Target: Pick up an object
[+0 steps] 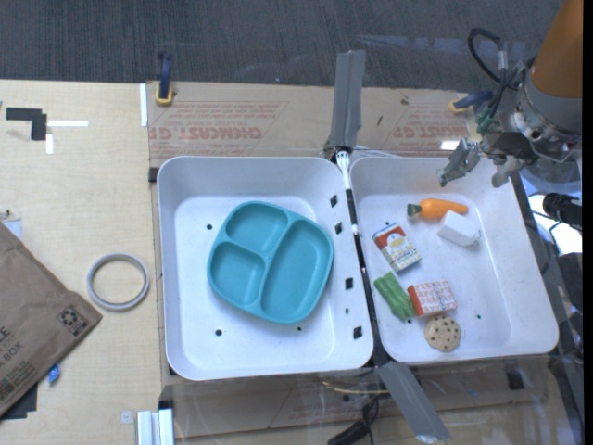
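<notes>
A roll of tape (118, 280) was seen on the bench at the far left, and a teal divided plate (271, 261) lay alone in the left bin (176, 267). In the right bin (519, 276) the candidate objects were gathered: a small carton (397, 248), a green piece (394, 297), a red-and-white packet (433, 298) and a cookie (444, 334) toward the near side, with a toy carrot (438, 209) and a white block (459, 231) toward the far side. The gripper (482, 167) was held above the far right corner of that bin, its fingers spread apart with nothing between them. The carrot was judged the nearest thing, lying below and slightly left of the fingers in the view, its long axis running roughly left to right, with the white block just beside its orange end. The arm's upper part was cut off at the frame edge, and the gripper's height over the bin floor could not be judged.
</notes>
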`<state>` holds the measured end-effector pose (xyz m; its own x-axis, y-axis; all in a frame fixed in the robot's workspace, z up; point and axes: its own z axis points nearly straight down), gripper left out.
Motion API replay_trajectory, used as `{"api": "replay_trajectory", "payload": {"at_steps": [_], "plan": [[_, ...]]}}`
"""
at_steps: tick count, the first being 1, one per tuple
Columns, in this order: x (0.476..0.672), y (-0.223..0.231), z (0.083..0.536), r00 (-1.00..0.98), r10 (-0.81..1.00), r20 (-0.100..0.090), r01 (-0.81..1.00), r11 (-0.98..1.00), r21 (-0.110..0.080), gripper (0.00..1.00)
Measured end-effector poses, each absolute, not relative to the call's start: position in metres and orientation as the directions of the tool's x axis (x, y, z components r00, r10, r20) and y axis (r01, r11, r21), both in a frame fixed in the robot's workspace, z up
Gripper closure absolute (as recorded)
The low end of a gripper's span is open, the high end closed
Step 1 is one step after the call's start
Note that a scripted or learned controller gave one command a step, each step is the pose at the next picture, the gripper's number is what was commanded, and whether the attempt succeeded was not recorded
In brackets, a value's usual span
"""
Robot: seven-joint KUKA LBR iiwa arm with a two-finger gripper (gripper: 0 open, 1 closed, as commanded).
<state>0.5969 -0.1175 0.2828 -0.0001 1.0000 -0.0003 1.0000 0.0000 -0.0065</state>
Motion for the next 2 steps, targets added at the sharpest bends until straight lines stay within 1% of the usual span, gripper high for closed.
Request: {"api": "replay_trajectory", "payload": {"at_steps": [1,2], "plan": [[0.631,-0.114,0.144,-0.02,1.0,-0.001,1.0,0.02,-0.004,0.0],[0.63,-0.121,0.096,-0.134,0.991,-0.001,0.991,0.134,0.005,0.0]]}}
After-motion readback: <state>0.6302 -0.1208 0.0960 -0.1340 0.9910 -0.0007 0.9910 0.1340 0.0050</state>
